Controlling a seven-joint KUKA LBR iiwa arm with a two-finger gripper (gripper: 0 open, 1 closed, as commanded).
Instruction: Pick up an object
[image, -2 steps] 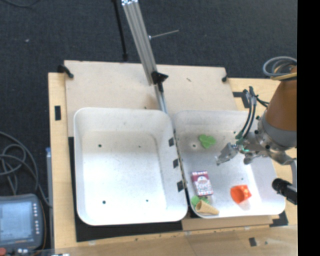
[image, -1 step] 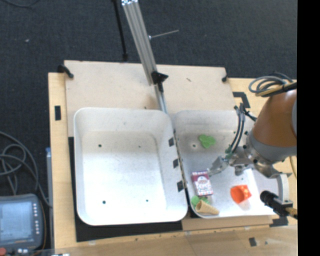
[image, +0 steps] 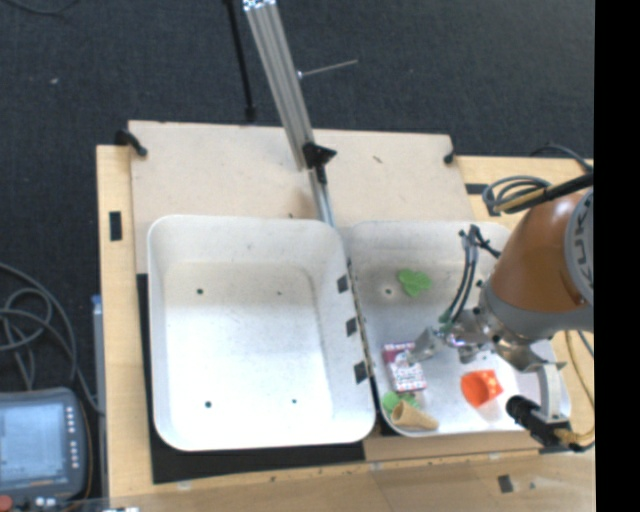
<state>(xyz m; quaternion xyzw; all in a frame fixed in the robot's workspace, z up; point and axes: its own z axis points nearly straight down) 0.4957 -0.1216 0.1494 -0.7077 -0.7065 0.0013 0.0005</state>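
The right bin (image: 440, 240) holds a green lump (image: 413, 282) toward its back, a pink-and-white packet (image: 405, 367) near the divider, a tan cone (image: 413, 414) at the front edge just below the packet, and an orange cup (image: 481, 387) to the packet's right. The gripper (image: 447, 338) hangs between packet and cup; how far it is spread I cannot tell. The left bin (image: 170, 300) adjoins. A metal pole (image: 285, 85) slants behind the bins.
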